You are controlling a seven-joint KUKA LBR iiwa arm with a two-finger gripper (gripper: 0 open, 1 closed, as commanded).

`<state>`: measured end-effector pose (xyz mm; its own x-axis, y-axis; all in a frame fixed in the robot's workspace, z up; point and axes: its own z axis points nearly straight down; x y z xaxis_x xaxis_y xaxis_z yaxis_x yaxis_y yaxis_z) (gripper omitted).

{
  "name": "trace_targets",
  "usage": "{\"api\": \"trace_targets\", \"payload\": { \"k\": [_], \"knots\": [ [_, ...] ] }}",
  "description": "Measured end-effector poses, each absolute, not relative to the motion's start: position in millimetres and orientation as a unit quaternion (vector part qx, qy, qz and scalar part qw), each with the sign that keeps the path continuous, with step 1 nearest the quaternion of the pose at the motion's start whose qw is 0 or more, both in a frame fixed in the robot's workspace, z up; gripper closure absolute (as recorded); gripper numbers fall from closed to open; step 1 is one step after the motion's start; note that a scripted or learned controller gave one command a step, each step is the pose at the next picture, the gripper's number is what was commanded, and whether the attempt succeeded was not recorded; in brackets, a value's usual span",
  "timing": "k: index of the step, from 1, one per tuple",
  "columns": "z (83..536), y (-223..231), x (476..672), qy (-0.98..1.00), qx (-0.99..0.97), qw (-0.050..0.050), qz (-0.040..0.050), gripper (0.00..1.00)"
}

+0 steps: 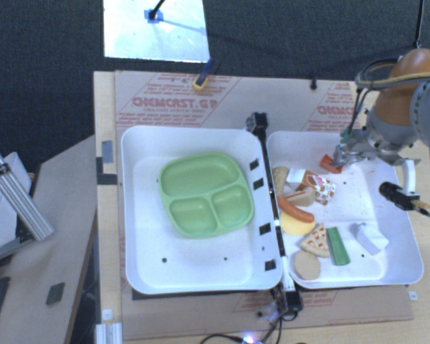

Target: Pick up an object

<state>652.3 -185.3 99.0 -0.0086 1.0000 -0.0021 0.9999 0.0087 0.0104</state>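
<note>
My claw [346,153] hung low over the right bin [410,262], at about twelve o'clock from that bin's middle, near its far wall. Whether it was apart or together I could not tell; my wrist hid that from the camera. My arm [405,95] came in from three o'clock, orange band uppermost.

The nearest object was a small orange-red piece [330,165], just beside my claw at its eight o'clock, lying on the bin floor. I could not tell whether I was touching it.

The rest of the objects lay in the right bin's nine-o'clock half:
- a white block [295,175] and a speckled red-and-white piece [319,188] at ten o'clock
- a red sausage [295,210] at nine o'clock, with a yellow piece [296,226] touching it below
- a pizza slice [316,242] and a round tan biscuit [307,265] at seven o'clock
- a green stick [337,246] at six o'clock, just beside the slice
- a pale grey piece [369,237] at four o'clock, apart from the others

The left bin [132,213] held a green divided plate [204,196], lying flat near its middle, well apart from my claw.
</note>
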Motion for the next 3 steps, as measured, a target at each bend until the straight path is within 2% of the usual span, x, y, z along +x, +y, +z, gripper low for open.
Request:
{"api": "trace_targets", "payload": {
  "k": [1,2,3],
  "knots": [
    [143.4,-190.3,651.2,0.708,0.706,0.002,0.001,1.0],
    [207.5,-192.6,648.1,0.708,0.706,0.004,0.002,1.0],
    [225.9,-192.8,649.2,0.709,0.705,0.002,0.0011,1.0]
  ]
}}
